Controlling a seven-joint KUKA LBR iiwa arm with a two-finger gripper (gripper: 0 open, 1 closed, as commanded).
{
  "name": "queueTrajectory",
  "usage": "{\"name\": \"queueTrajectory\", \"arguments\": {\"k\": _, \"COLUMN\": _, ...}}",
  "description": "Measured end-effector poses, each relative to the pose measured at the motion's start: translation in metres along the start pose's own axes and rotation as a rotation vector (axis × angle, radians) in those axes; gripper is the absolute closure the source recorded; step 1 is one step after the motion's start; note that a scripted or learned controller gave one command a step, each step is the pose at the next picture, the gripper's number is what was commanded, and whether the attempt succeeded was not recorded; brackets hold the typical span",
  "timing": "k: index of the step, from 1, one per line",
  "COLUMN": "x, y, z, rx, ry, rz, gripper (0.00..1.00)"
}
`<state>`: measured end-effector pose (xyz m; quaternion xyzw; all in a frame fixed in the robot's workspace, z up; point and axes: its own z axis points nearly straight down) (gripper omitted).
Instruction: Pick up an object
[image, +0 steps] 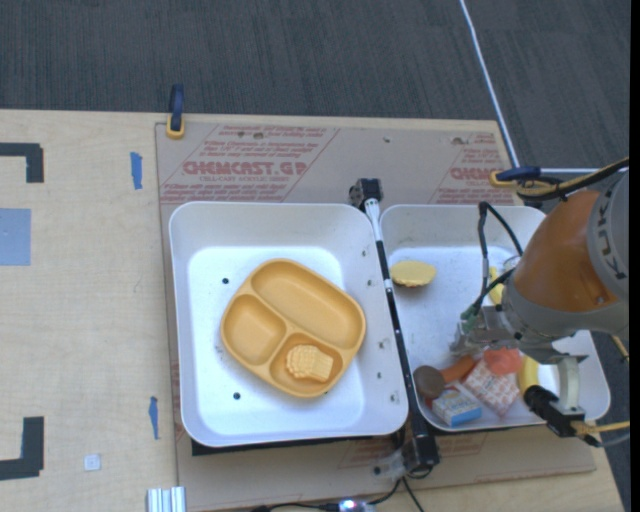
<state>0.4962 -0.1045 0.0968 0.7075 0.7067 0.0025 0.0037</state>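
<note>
Camera view: pincer (478, 335) over cluttered right bin (440, 235).

The arm (565, 270) reaches in from the right, wrist bent downward.

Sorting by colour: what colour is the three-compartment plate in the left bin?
Yellow-orange, the divided plate, seen in the camera view.

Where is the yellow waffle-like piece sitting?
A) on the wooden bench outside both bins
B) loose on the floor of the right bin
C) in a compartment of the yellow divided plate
C: the waffle piece lies in a lower compartment of the divided plate in the left bin.
</note>
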Motion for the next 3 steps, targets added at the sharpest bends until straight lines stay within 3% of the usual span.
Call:
{"name": "queueTrajectory", "arguments": {"k": 1, "x": -0.006, "y": -0.015, "z": -0.117, "rx": 0.006, "ry": 0.001, "rz": -0.002, "gripper": 1.00}}
{"name": "queueTrajectory", "arguments": {"k": 2, "x": -0.006, "y": -0.015, "z": -0.116, "rx": 0.007, "ry": 0.001, "rz": -0.002, "gripper": 0.00}}
{"name": "queueTrajectory", "arguments": {"k": 3, "x": -0.018, "y": 0.006, "z": -0.008, "rx": 0.011, "ry": 0.002, "rz": -0.001, "gripper": 0.00}}
